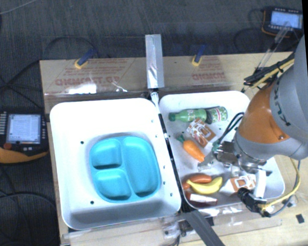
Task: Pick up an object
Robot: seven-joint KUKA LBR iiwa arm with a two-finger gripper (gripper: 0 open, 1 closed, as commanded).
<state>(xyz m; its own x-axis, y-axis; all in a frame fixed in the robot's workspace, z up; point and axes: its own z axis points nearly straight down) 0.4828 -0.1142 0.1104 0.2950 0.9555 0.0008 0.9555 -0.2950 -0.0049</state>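
The right bin (236,97) holds a green bottle (197,115) lying at the back and a patterned snack packet (200,132) just below it. An orange carrot (193,149) lies mid-left. A yellow banana (205,185) rests on a red fruit (199,198) at the front left. My gripper (243,172) hangs low over the front right of this bin, below the orange wrist band (261,122). It is right above a small orange-and-white carton (244,182), which it partly hides.
The left bin (68,122) holds a blue divided tray (124,167). A metal divider (154,61) stands behind the bins. Handheld screens sit at the far left (20,131) and back right (283,20). A yellow cable (281,202) loops near the front right corner.
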